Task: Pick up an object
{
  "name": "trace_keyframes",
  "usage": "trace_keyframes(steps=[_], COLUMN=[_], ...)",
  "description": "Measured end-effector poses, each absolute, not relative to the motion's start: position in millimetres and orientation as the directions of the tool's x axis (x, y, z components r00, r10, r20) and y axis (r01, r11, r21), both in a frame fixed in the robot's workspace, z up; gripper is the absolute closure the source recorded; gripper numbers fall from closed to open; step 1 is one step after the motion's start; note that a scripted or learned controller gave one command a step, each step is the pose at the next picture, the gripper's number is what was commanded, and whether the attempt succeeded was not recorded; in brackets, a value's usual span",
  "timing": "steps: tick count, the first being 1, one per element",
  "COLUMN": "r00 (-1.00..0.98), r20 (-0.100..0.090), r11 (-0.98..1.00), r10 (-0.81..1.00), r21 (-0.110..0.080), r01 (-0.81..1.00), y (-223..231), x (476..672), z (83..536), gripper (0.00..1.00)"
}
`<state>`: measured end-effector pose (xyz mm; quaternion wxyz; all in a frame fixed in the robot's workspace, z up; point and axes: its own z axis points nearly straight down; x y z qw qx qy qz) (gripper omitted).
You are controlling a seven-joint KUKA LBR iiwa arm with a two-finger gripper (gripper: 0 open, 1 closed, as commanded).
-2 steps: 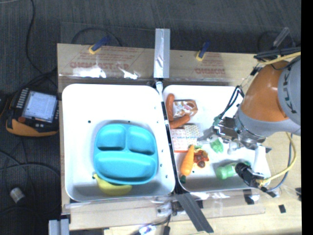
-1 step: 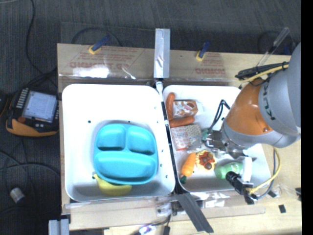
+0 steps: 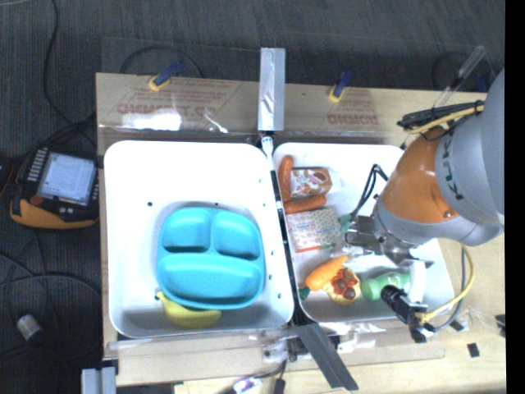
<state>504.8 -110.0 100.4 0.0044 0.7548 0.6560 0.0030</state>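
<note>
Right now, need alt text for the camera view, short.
A grey and orange arm reaches from the right over the right bin, which holds toy food and a green bottle. The left bin holds a blue divided tray atop a yellow banana.

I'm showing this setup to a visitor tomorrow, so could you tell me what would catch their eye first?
Probably the bright blue divided tray in the left bin, with something yellow poking out beneath its near edge. Next, the grey arm with its orange band reaching over the right bin, above a jumble of toy food.
</note>
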Motion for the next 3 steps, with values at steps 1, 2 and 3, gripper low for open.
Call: trace_keyframes(steps=[1, 2, 3], r00=[0.060, -0.081, -0.081], r20=[0.002, 0.001, 0.001], r11=[-0.060, 0.081, 0.081], r10=[0.998, 0.997, 0.997], r21=[0.016, -0.002, -0.002], r01=[0.998, 0.997, 0.997], y=[-161, -159, -159], x=[489.8, 493.8, 493.7], z=[92, 143, 143], gripper=[1.00, 1.00, 0.00])
